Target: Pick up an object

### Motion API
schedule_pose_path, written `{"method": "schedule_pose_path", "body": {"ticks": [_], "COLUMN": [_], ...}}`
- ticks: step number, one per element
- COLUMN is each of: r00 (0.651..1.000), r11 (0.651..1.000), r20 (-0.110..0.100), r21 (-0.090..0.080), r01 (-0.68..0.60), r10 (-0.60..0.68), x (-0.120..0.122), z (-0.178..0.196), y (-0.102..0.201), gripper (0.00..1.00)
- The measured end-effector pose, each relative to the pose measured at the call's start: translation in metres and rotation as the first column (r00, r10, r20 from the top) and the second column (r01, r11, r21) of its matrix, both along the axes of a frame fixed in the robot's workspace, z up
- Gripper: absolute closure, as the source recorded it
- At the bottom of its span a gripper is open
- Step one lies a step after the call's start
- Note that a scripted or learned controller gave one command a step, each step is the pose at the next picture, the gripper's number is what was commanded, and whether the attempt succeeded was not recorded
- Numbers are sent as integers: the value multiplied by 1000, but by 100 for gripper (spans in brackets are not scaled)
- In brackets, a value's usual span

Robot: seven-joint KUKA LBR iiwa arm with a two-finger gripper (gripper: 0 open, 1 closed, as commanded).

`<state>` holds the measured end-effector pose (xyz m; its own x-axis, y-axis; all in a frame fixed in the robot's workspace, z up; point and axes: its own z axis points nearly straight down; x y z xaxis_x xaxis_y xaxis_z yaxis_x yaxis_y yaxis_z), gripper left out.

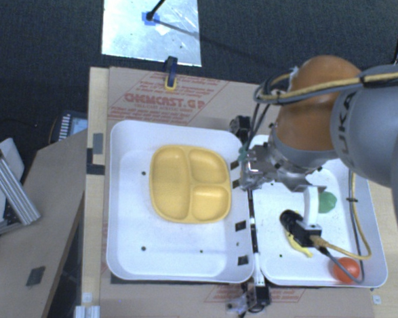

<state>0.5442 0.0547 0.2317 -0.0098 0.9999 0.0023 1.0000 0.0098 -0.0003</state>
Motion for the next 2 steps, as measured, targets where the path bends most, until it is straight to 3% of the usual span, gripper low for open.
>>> {"method": "schedule_pose_path", "body": {"ticks": [1, 2], "r00": [1000, 1000], "r11": [1000, 1000], "r20": [0, 1], "r21": [0, -2], "r01": [0, 7], "r10": [0, -7], "x": [-15, -14], "z": [-13, -12], "y": [55, 52], "gripper": [100, 0]}}
